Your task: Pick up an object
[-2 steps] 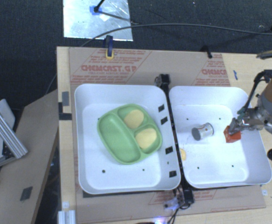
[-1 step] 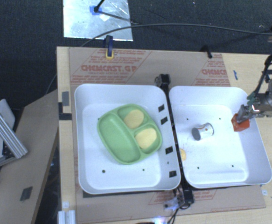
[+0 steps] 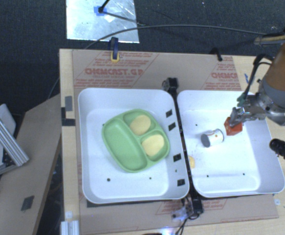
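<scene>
You see the end effector (image 3: pixel 237 117) at the frame's right, low in the right bin (image 3: pixel 240 180) with a small red object (image 3: pixel 233 128) under it, grip unclear, so the pickup looks unfinished.

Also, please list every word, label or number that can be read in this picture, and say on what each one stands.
"CHEMCAST GP", red print on the brown protective sheet under the bins, near its upper left; the letters look mirrored.
The same red print repeats near the sheet's upper right above the right bin, but it is too blurred to read surely.
No other text is legible.
</scene>
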`<state>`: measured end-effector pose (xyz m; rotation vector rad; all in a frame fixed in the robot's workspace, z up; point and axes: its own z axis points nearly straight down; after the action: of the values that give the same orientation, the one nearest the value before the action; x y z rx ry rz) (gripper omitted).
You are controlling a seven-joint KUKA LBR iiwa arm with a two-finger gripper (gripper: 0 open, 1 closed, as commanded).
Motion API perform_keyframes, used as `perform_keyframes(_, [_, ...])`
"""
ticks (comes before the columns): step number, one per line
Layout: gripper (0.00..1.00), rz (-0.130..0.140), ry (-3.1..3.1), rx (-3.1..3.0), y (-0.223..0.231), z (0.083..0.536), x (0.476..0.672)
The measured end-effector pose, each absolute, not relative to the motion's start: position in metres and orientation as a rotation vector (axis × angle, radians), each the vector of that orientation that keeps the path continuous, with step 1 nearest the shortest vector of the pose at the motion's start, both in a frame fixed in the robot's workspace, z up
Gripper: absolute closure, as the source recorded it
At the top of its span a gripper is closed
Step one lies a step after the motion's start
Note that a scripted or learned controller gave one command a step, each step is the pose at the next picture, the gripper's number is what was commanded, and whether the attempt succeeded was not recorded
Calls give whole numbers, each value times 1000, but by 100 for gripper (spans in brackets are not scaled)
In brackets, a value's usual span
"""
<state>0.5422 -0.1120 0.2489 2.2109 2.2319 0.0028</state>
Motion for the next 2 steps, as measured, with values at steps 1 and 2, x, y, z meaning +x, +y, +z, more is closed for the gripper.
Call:
perform_keyframes(1, [100, 7, 2231, 2209, -67, 253, 565])
perform_keyframes(2, [100, 5, 2230, 2210, -24, 252, 577])
